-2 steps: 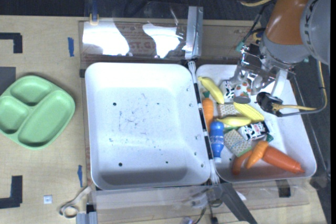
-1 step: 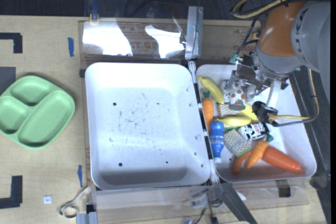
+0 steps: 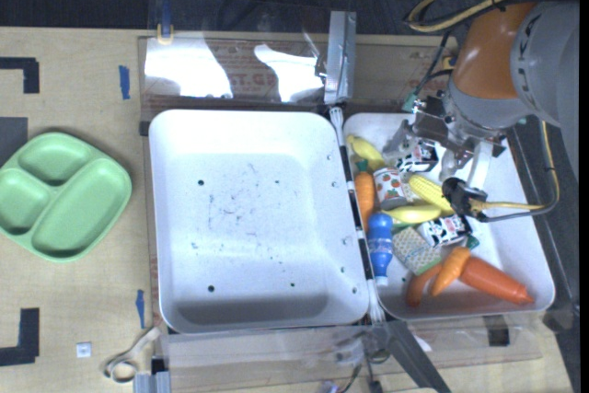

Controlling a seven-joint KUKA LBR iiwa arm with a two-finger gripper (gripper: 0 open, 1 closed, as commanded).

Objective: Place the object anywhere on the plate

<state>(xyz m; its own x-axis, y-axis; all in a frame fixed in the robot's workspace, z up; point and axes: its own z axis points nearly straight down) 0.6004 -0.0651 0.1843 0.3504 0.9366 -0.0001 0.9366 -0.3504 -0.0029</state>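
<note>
Claw (image 3: 440,163) low over the crowded right bin (image 3: 529,239), far from the green plate (image 3: 61,195).

Whether the claw grips anything cannot be told. Beneath it lie toy foods: bananas (image 3: 419,213), corn (image 3: 430,190), carrots (image 3: 495,282), a blue bottle (image 3: 380,244), packed against the divider. The left bin (image 3: 248,216) lies between; the plate sits beyond it on open surface (image 3: 74,299).

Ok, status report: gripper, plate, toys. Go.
Gripper low over right bin's toy pile, fingers unclear. Green plate on bench, left of left bin, nothing on it. Toys heaped: carrots, corn, bottle.
</note>
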